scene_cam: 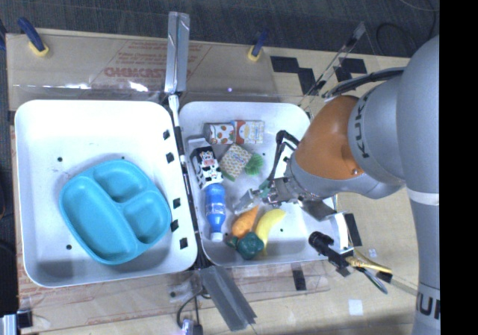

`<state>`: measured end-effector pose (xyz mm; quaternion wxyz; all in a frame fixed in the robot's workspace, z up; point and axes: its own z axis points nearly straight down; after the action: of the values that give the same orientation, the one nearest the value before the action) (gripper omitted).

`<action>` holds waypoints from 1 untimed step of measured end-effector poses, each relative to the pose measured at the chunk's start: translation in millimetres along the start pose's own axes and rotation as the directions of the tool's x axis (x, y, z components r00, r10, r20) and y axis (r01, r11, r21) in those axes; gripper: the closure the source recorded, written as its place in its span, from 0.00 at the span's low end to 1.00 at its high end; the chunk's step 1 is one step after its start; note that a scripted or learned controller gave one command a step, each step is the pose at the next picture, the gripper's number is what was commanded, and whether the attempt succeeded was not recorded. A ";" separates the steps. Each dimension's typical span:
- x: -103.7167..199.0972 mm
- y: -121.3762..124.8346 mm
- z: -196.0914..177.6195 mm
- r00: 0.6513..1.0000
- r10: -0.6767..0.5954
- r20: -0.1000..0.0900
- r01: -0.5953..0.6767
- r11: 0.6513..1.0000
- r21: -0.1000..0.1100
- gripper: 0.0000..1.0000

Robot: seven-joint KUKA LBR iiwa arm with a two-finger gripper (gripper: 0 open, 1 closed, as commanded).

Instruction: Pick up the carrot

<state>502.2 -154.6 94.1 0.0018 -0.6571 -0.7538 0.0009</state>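
With the gripper (263,193) poised just above the carrot (246,221), jaw state indiscernible, the touching banana (270,224) could be caught or nudged instead.

The arm (418,124) is built of smooth, rounded grey casings with a dull metallic sheen. Black capital letters, partly readable as "KU", are printed on the grey shell beside the wrist, and further black lettering is seen low on the casing. A glossy orange band (332,139), dome-shaped from above, is set just above the wrist. Below it a darker grey collar is fitted. A thin black cable (282,148) is looped beside the wrist. The gripper (267,192) is made of small silvery metal parts, its details too fine to be told.
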 end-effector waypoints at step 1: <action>-0.6 -0.1 -9.8 1.000 -0.003 0.001 0.003 1.000 0.000 1.00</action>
<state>502.2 -155.2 103.9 0.0016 -0.6562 -0.7546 0.0012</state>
